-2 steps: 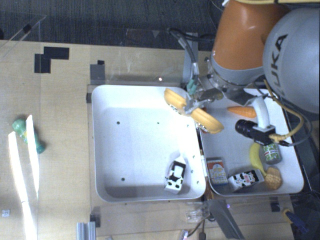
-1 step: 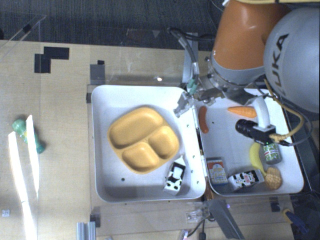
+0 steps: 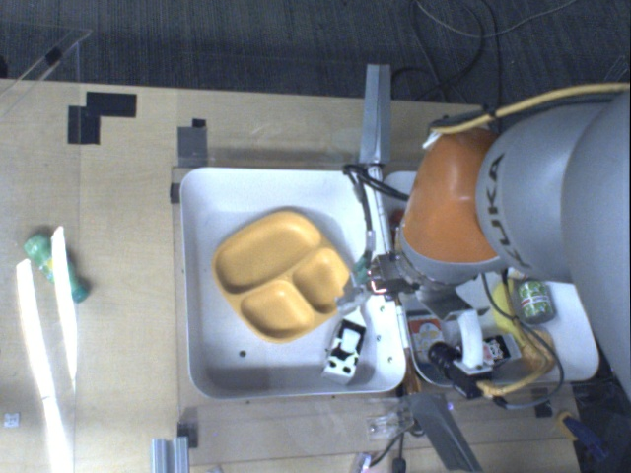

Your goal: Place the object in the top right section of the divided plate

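Wooden tabletop (image 3: 118, 205), white bin (image 3: 197, 343) holding yellow divided plate (image 3: 281, 274). Black-white object (image 3: 345, 350) at plate's 4 o'clock, on bin floor. Hand (image 3: 367, 286) just above; grip state: cannot tell. Step: pickup pending. Next: descend onto object.

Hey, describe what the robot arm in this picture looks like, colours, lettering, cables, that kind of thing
The arm is bulky and rounded, with a smooth light grey shell. A glossy orange band wraps it above the wrist, and dark letters of the KUKA name run down the grey shell beside the band. A yellow cable and thin black wires trail along it. The gripper is black and white.
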Tool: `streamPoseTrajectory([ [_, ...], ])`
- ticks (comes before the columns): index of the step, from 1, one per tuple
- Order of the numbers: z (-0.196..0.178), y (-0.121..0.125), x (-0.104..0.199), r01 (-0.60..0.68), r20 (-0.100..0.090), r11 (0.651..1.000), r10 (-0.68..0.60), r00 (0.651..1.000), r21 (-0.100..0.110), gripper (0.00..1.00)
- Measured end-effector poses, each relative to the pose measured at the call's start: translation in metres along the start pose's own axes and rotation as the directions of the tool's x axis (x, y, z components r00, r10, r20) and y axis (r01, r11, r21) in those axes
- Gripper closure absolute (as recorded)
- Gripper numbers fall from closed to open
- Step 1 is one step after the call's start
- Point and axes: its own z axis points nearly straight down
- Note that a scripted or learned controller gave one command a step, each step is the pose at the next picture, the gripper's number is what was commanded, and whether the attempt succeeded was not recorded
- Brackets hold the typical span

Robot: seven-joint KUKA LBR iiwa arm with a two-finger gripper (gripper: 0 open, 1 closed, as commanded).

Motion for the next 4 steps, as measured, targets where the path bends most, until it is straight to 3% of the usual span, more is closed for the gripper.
streamPoseTrajectory([
  [1, 0.035, 0.009, 0.019, -0.099, -0.005, 0.995, 0.099, 0.995, -0.024, 0.00],
  [2, 0.092, 0.019, 0.098, -0.371, -0.005, 0.929, 0.371, 0.929, -0.015, 0.00],
  [3, 0.082, 0.018, 0.094, -0.372, 0.002, 0.928, 0.372, 0.928, -0.012, 1.00],
  [4, 0.084, 0.165, 0.096, -0.595, 0.001, 0.803, 0.595, 0.804, 0.019, 1.00],
])
